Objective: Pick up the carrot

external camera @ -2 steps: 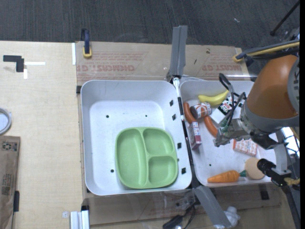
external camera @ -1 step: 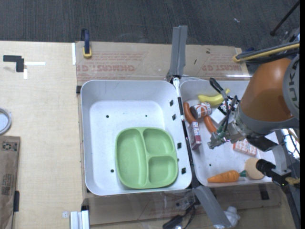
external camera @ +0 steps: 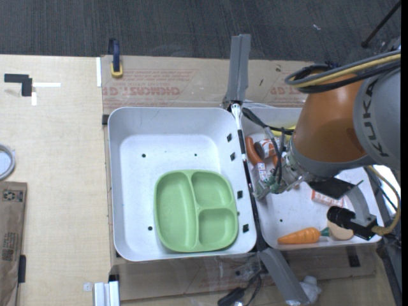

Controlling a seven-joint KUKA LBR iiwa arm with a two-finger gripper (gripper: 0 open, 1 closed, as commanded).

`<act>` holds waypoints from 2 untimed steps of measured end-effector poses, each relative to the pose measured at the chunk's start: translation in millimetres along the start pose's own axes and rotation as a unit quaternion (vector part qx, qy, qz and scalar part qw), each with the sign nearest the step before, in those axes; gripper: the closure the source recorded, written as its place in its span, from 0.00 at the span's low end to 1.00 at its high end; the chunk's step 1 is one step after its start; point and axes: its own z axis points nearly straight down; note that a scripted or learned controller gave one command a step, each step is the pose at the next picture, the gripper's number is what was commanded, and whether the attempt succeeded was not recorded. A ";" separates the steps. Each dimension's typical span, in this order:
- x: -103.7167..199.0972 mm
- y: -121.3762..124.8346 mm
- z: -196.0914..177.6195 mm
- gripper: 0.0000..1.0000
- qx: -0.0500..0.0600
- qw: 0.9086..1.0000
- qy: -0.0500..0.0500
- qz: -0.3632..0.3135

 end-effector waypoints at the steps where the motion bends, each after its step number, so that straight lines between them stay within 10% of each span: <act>1: 55.2 30.5 -110.5 1.00 0.001 0.991 -0.001 0.137; 2: -84.1 20.2 -60.0 1.00 0.002 0.980 0.000 0.200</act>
